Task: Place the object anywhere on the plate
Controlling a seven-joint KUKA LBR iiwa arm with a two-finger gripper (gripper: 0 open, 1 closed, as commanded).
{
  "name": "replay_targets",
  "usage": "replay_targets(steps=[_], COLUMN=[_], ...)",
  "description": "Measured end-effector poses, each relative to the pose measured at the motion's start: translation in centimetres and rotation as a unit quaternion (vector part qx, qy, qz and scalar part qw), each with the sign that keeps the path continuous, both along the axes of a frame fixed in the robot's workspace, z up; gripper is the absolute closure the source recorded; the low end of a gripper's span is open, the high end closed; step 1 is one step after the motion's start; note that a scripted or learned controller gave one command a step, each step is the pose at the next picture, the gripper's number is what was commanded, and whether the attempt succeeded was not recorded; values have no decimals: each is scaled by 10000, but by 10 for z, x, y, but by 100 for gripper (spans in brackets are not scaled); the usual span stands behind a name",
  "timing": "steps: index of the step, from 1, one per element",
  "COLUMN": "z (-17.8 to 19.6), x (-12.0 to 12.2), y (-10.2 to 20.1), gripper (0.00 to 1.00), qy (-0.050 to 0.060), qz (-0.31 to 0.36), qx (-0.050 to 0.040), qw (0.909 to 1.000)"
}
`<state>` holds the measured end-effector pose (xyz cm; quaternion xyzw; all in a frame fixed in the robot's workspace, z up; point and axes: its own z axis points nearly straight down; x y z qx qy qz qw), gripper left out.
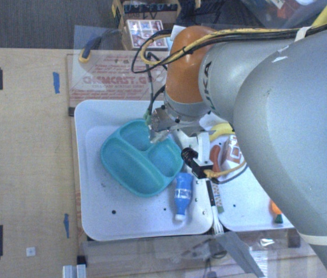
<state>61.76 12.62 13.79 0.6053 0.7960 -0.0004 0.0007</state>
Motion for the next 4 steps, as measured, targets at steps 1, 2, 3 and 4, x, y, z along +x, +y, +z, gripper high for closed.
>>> replay_targets(steps=[1, 2, 3, 4], z=[-43, -42, 19, 29], x=[11, -4, -114, -57], y=[60, 96, 45, -8], gripper=[100, 100, 100, 100], qy=[-96, -123, 35, 3], qz=[-1537, -3694, -2943, -1812], qx=[21, 52, -8, 1], qw=[9881, 9292, 9557, 9834])
